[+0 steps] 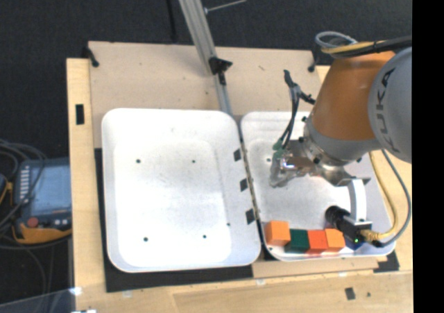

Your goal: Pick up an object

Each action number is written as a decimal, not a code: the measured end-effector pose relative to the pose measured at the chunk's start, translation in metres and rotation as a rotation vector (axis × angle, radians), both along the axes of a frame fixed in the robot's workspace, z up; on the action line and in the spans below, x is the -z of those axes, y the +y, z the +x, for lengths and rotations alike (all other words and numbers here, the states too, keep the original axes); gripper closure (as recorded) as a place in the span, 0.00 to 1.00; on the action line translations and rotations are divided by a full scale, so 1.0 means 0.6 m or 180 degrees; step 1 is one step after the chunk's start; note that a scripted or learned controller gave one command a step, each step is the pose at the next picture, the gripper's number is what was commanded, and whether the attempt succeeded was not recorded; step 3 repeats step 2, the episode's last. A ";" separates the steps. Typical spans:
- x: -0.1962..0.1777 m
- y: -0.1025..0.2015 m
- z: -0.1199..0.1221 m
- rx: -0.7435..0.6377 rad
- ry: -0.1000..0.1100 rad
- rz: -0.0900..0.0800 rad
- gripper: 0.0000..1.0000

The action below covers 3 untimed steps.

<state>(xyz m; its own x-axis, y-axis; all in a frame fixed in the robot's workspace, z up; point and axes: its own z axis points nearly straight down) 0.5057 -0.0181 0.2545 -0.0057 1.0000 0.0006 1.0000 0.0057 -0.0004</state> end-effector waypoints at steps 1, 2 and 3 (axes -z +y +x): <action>-0.009 0.084 0.004 -0.0007 -0.0003 0.0003 1.00; -0.014 0.173 -0.008 -0.0009 -0.0004 0.0005 1.00; -0.014 0.173 -0.008 -0.0009 -0.0004 0.0005 1.00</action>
